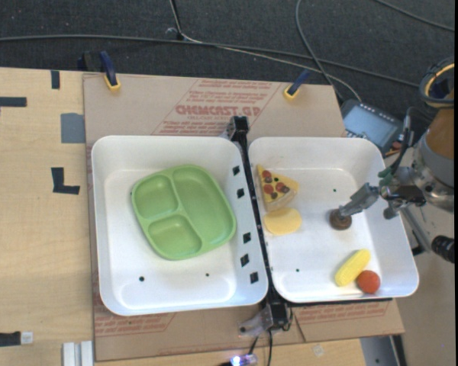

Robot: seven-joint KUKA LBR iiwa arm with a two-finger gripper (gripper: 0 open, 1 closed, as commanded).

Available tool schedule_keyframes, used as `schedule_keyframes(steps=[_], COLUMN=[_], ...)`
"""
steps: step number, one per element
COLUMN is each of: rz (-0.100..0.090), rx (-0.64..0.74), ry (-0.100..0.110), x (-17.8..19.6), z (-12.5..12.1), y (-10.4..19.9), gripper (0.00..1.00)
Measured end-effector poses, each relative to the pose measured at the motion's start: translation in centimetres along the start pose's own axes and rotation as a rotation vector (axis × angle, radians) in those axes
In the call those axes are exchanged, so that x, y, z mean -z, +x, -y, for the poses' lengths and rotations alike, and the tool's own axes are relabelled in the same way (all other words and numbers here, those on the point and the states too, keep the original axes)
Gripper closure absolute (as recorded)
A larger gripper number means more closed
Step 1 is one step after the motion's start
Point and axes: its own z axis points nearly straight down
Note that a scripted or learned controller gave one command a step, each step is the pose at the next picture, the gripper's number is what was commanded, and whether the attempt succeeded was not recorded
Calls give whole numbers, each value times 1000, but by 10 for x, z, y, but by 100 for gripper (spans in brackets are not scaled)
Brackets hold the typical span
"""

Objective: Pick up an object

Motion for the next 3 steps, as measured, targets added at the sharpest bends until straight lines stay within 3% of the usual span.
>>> schedule_keyframes(steps=[1, 3], rz=[2, 0], rx=[3, 3], ry=[-9, -2], x=[4, -111], z=[-2, -8], y=[0, 16], gripper=[0, 0])
